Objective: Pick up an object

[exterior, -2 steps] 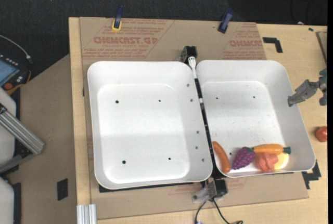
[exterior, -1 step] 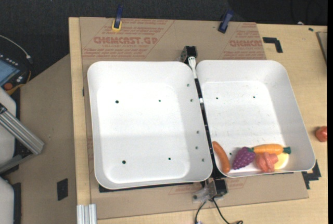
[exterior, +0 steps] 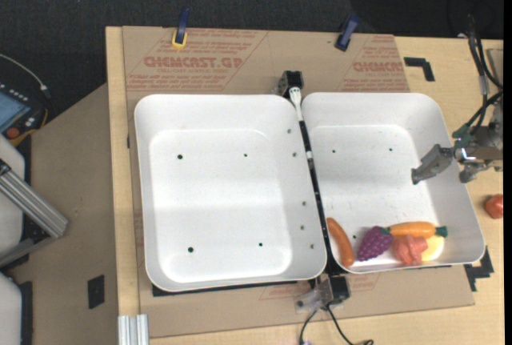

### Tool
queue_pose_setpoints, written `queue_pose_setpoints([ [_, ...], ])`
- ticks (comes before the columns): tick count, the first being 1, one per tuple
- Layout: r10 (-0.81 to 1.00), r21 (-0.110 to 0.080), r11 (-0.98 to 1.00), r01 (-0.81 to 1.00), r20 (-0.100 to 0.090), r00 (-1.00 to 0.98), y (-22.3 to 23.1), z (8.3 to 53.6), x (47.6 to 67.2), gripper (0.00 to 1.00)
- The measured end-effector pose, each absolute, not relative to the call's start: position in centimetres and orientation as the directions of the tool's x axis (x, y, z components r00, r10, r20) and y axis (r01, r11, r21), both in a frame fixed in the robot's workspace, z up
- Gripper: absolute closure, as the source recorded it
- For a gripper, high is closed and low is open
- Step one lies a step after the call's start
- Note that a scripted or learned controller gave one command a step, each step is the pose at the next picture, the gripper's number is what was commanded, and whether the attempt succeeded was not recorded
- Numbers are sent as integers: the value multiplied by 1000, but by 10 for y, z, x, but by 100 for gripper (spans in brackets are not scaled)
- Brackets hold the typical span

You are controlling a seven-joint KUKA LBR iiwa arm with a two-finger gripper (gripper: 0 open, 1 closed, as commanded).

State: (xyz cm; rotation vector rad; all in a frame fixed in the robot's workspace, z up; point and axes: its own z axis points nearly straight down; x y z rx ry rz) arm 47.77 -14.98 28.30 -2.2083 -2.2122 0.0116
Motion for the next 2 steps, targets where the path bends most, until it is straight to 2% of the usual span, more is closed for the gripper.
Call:
queue_pose_setpoints([
  [1,1000,21,1,1000,-7,-1,-159,448,481,0],
  [2,1000,-17,0,1000,5,0,-137,231,477,0],
])
